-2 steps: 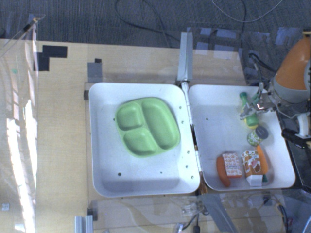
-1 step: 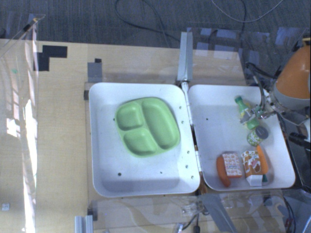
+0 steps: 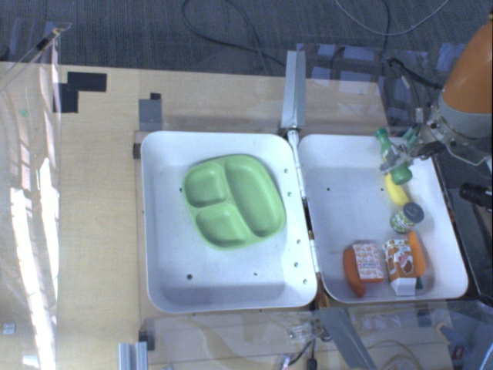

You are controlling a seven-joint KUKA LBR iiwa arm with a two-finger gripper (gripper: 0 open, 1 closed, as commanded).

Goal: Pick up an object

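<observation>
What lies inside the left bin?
One green divided plate with three compartments, lying flat on the left bin floor. Nothing sits in its compartments; whatever is under the plate is covered.

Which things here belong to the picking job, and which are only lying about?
For the job:
gripper
yellow object
small jar
orange packet
juice carton

Lying about:
green divided plate
cables

arm (image 3: 471,83) being cut off by the right edge, orange band partly showing | gripper (image 3: 397,159) appearing too small and blurred to read its fingers | yellow object (image 3: 397,191) lying partly hidden under the gripper | labels on the two cartons (image 3: 387,264) staying too small to read
</observation>
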